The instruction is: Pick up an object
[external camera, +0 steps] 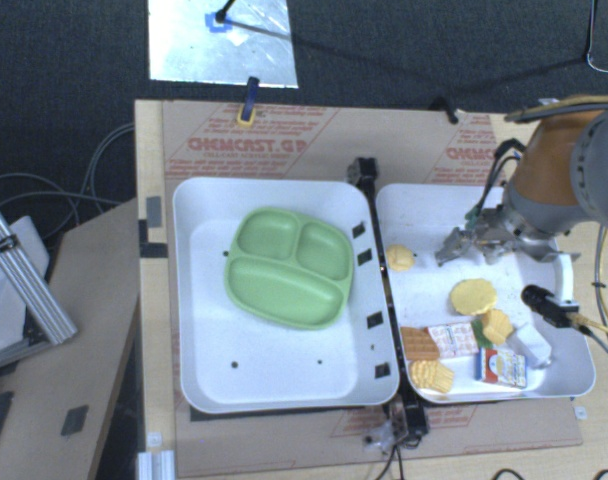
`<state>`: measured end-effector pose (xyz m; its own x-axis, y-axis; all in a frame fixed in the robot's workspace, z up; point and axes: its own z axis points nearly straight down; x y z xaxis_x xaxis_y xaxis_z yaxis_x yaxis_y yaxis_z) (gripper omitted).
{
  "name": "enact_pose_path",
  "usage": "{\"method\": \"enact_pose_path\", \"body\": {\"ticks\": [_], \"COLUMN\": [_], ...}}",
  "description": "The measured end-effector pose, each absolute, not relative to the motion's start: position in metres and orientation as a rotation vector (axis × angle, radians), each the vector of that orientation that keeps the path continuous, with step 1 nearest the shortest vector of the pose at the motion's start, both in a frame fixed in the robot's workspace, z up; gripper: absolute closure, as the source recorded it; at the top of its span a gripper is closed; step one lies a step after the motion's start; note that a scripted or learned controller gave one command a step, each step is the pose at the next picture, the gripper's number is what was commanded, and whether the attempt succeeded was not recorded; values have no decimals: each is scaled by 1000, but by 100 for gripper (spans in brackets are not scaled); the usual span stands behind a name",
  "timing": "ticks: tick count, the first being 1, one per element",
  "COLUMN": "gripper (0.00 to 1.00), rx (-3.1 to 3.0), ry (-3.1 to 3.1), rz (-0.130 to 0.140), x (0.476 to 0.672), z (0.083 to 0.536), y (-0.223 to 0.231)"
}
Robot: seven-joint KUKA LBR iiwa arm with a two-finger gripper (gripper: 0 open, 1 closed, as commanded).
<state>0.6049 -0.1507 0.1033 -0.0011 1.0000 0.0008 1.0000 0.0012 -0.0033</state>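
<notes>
My gripper (462, 244) hangs over the upper middle of the right bin (424, 203), reaching in from the right under the arm's orange band (542, 158). Nothing shows held in it. A small yellow piece (400, 259) lies just left of it near the bin's left wall. A round yellow disc (473, 295) lies just below the gripper, with a yellow chunk (497, 325) beside it. Along the front of the bin lie a brown cracker (419, 343), a ridged yellow chip (432, 375), a white-and-red packet (452, 340) and a small blue-and-red carton (501, 367).
A green divided plate (289, 268) lies in the left bin (199, 298). A black divider with clips (372, 268) runs between the bins. A black part (547, 306) juts over the right bin's right side. A silver sheet (222, 28) lies behind the bench.
</notes>
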Motion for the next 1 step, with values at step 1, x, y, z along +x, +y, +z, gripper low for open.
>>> {"method": "enact_pose_path", "body": {"ticks": [1], "gripper": [0], "rx": [-2220], "ry": [-2223], "rz": [0], "x": [606], "z": [84], "y": [-150]}}
